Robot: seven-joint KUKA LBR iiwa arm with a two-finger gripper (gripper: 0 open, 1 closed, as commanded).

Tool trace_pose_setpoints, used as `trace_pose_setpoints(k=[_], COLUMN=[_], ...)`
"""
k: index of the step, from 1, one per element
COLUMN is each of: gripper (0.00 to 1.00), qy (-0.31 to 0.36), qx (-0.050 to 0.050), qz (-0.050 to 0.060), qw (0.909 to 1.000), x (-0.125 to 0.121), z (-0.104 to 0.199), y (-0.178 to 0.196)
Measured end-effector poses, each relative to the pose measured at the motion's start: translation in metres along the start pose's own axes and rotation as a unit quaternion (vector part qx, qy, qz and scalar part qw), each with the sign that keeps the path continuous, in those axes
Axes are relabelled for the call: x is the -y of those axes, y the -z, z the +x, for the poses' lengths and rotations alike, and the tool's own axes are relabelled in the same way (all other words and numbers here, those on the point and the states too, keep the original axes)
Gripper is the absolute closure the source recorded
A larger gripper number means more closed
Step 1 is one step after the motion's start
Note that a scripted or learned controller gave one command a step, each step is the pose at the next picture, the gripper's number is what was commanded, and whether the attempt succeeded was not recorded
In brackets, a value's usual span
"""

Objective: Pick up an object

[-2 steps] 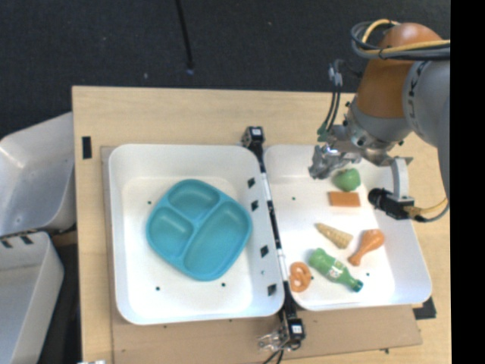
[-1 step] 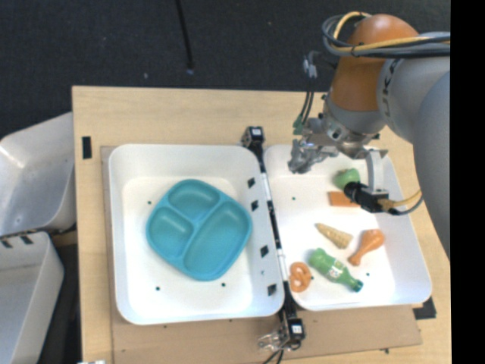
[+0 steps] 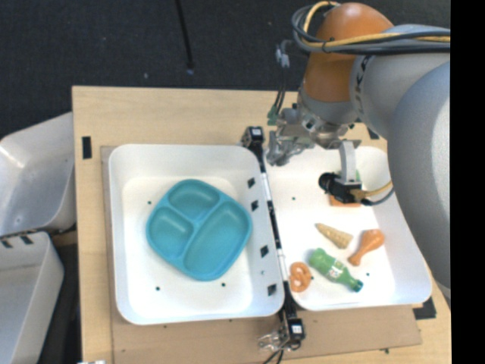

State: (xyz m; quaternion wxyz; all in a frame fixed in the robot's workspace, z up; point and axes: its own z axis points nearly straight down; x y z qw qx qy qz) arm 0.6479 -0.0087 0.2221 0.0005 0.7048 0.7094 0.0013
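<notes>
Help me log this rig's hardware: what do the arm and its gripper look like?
The arm is a bulky, rounded grey shell with a glossy orange band above the wrist. Yellow and dark cables loop over the orange part. The gripper below it is small and made of bare grey metal.

A robotics lab: a grey, orange-banded robot arm is hanging over two shallow white plastic bins on a pale wooden desk.
</notes>
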Motion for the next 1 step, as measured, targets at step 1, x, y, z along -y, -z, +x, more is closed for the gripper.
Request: trace_pose_setpoints(k=[1], gripper=[1.0], qy=[0.0], qx=[0.0], qz=[0.0], qw=[1.0], x=[-0.0033], z=[0.052], y=[0.0181])
